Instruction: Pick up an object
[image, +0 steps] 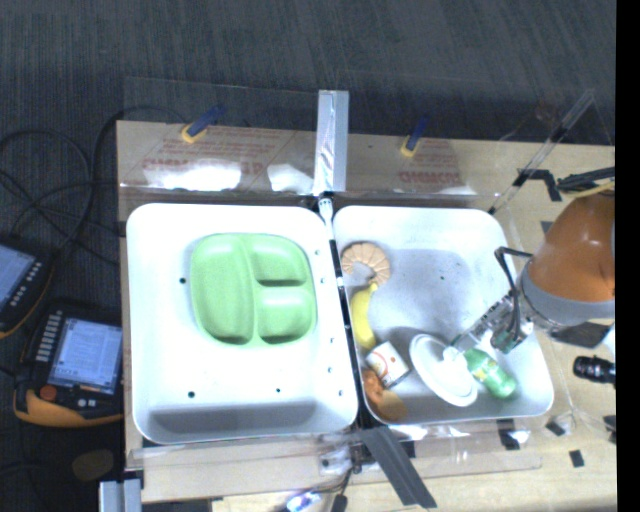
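Bins side by side on the bench: left bin (150, 400) holding a green divided tray (252, 287) toward its far half, with bare white floor along the near edge and both sides. Right bin (440, 225) crowded along its near edge and left wall — banana (360, 315) lying against the left wall, round pastry (365, 260) just beyond it, small white cylinder (388, 362) and an orange-brown piece (380, 395) in the near left corner, white dish (440, 368) beside them, green bottle (490, 372) touching the dish on its right. Open floor across the far and middle part of that bin. Arm (575, 260) reaching in over the right rim, orange band uppermost, wrist angled down and leftward. Gripper (490, 335) low, just above the bottle and dish — fingers too blurred and small to tell whether apart or together, and nothing plainly held.
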